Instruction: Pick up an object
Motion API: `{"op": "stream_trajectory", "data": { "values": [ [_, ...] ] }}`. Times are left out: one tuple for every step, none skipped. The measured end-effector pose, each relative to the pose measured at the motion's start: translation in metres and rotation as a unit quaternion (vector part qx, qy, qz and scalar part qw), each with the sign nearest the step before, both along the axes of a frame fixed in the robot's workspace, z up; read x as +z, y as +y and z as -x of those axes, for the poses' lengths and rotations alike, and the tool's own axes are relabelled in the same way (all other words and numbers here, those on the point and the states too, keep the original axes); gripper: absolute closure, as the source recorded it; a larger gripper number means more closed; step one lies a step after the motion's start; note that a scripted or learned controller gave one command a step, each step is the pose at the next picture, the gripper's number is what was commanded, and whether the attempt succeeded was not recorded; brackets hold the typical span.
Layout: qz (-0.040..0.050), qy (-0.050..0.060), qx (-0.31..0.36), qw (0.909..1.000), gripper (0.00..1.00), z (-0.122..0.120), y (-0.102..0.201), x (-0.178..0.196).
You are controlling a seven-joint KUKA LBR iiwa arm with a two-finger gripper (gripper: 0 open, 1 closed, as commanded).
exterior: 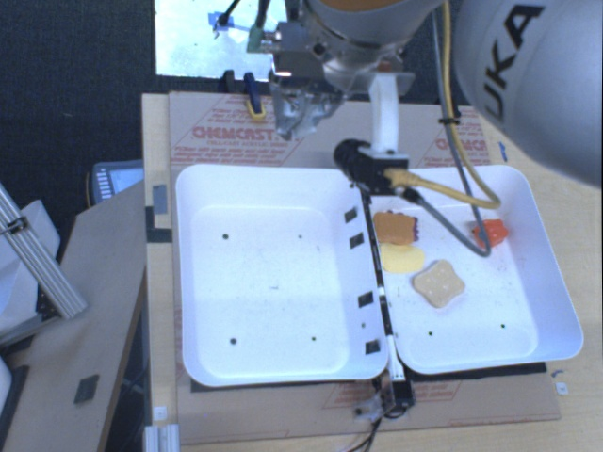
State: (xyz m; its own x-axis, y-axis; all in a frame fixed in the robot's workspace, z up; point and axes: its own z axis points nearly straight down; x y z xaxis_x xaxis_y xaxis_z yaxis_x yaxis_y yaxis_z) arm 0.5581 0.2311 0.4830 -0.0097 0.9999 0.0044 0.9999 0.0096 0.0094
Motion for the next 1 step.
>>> {"op": "stream_trajectory", "data": {
  "values": [
    [-0.0005, 0.002, -0.001, 1.0000, 1.00, 0.0747, -0.0014, 0.0567]
  ]
}}
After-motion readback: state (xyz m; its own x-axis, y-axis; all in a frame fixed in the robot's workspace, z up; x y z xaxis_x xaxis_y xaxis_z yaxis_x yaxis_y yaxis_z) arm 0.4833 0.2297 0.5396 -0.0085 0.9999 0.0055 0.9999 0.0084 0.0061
